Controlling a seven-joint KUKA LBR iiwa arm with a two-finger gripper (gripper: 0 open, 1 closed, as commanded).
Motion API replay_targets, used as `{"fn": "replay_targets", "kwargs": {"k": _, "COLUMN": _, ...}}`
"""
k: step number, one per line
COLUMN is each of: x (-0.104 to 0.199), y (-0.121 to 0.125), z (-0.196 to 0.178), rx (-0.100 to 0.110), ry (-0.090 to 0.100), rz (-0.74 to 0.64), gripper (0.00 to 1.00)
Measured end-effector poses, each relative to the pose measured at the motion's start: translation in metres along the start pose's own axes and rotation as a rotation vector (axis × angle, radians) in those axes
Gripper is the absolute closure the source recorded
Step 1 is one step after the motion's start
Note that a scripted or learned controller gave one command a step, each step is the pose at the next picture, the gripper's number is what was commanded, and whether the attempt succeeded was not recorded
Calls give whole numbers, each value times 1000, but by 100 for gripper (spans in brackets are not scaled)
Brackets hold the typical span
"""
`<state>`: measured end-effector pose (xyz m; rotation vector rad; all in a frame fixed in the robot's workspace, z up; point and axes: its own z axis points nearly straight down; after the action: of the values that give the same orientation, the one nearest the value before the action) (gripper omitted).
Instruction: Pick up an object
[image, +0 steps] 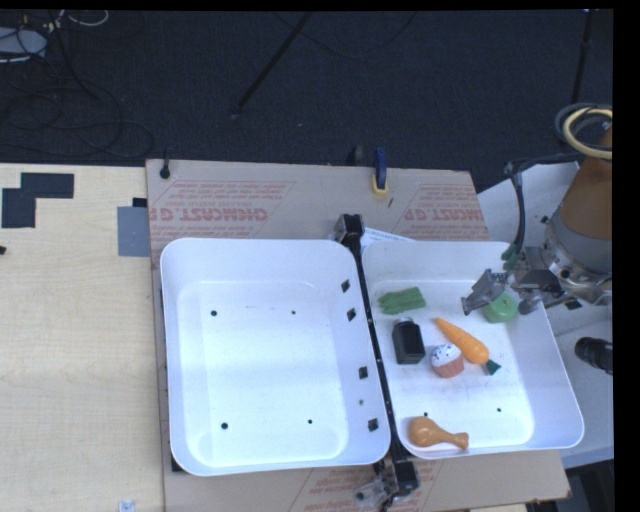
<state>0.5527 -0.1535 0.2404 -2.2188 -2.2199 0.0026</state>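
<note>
The pincer (497, 297) hangs over the right bin (560, 400), near its far right edge, and a small green round object (501, 308) sits between its fingers, so the pincer is closed on it. Lower in the same bin lie an orange carrot (463, 342), a black block (407, 341), a green flat piece (402, 299), a small cupcake toy (446, 360) and a tan chicken leg (436, 433).

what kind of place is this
Probably a robot lab test bench: two white bins on a cardboard sheet, a robot arm reaching in, and loose cables on dark floor.
</note>
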Motion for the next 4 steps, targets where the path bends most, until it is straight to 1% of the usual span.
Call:
{"fn": "replay_targets", "kwargs": {"k": 1, "x": 1, "y": 16, "z": 160, "rx": -1, "ry": -1, "rz": 0, "gripper": 0}}
{"fn": "replay_targets", "kwargs": {"k": 2, "x": -1, "y": 15, "z": 143, "rx": 0, "ry": 1, "rz": 6, "gripper": 100}}
{"fn": "replay_targets", "kwargs": {"k": 3, "x": 54, "y": 55, "z": 104, "rx": -6, "ry": 1, "rz": -5, "gripper": 100}}
{"fn": "replay_targets", "kwargs": {"k": 4, "x": 150, "y": 60, "z": 50, "rx": -6, "ry": 3, "rz": -10, "gripper": 100}}
